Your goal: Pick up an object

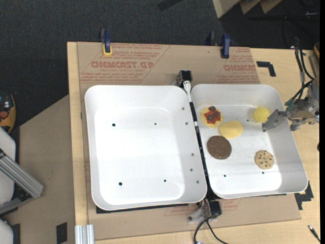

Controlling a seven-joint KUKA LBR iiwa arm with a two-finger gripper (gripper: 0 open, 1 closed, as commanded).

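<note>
Lowest in the right bin [289, 179], a chocolate-chip cookie [264, 159] is lying, then a brown disc [219, 147], a yellow lump [231, 129], a red-topped piece [212, 116] and a yellow ball [261, 114]. At the frame's right edge the gripper [277, 119] is hovering, released, grasping nothing, just beside the ball.

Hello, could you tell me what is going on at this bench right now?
A robot arm reaches in from the right, its gripper low over the right bin, close beside a yellow ball. It holds nothing that can be seen. Also in that bin lie a pale yellow lump, a small pizza-like toy, a brown disc and a chocolate-chip cookie.
</note>
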